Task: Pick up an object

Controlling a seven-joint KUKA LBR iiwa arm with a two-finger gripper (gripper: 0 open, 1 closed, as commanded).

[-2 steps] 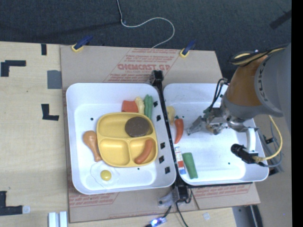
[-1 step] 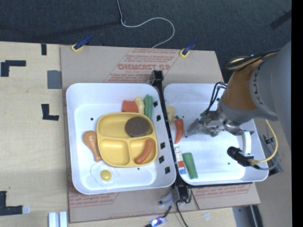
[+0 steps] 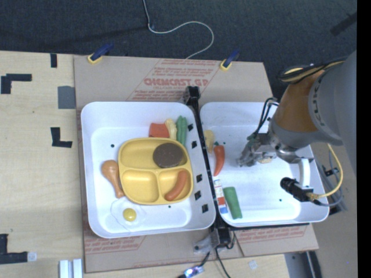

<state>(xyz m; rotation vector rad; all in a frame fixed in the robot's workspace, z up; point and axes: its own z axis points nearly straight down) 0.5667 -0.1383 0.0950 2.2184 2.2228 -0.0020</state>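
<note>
My gripper (image 3: 250, 155) hangs low over the middle of the right bin (image 3: 272, 207), its arm coming in from the right. Its fingers point down and left toward the bin floor. A small pale object (image 3: 266, 159) lies just right of the gripper. A red pepper-like piece (image 3: 218, 158) lies at the right bin's left wall. A green block (image 3: 232, 202) rests near the front left of that bin. A yellowish piece (image 3: 208, 137) sits by the divider.
The left bin (image 3: 95, 126) holds a yellow divided plate (image 3: 133, 181) with a brown patty (image 3: 168, 154) and a sausage (image 3: 178, 185). A drumstick (image 3: 111, 174), a yellow ball (image 3: 129, 215), and red and green items (image 3: 168, 129) lie around it. A black cable (image 3: 301, 189) runs along the arm.
</note>
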